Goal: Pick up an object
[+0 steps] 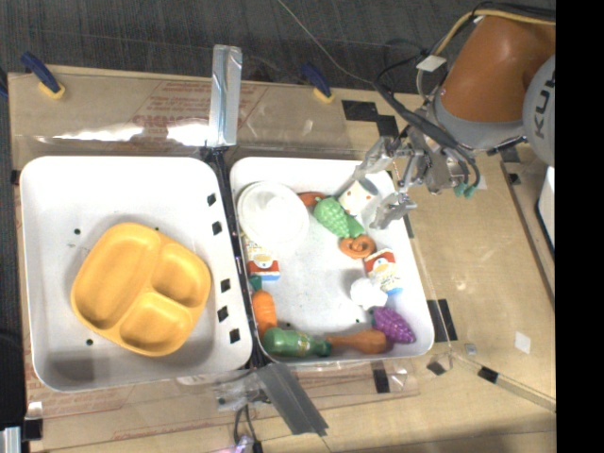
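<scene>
Right bin (415,281), cluttered with toys: best to drop straight onto one isolated piece, e.g. the green bumpy toy (331,216) at its far side, avoiding neighbours; arm (491,69) reaches in from right, wrist low; tool (382,196) over the far-right corner, grip state cannot be told

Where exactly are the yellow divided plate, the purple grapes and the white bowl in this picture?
Yellow plate (142,289): camera view, on the ridge where its compartments meet.
Purple grapes (394,324): camera view, on the middle of the bunch.
White bowl (273,212): camera view, on its inner floor.
</scene>
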`<state>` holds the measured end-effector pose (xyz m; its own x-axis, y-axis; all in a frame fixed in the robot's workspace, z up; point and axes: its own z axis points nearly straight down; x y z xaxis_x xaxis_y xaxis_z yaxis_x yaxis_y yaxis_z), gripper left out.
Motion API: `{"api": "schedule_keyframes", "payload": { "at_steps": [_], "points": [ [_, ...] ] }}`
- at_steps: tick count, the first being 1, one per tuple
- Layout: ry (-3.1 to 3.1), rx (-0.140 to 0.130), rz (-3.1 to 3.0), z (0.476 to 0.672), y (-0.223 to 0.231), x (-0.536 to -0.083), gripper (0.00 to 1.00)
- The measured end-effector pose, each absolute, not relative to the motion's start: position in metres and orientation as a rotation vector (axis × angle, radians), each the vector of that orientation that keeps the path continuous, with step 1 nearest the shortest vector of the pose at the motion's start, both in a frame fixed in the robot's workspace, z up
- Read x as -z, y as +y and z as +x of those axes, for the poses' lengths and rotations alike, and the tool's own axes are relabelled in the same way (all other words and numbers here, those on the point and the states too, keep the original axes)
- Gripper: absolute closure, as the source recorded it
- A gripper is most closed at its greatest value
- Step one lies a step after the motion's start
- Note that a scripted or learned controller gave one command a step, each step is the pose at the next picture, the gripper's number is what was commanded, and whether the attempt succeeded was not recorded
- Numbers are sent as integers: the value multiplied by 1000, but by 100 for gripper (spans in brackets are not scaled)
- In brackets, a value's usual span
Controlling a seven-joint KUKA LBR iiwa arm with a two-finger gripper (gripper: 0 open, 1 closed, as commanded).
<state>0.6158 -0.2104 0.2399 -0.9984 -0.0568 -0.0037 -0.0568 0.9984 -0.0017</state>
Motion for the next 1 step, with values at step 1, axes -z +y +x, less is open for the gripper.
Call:
{"api": "schedule_keyframes", "payload": {
  "at_steps": [1],
  "points": [
    [3145, -4, -94, 575, -208, -94, 0]
  ]
}}
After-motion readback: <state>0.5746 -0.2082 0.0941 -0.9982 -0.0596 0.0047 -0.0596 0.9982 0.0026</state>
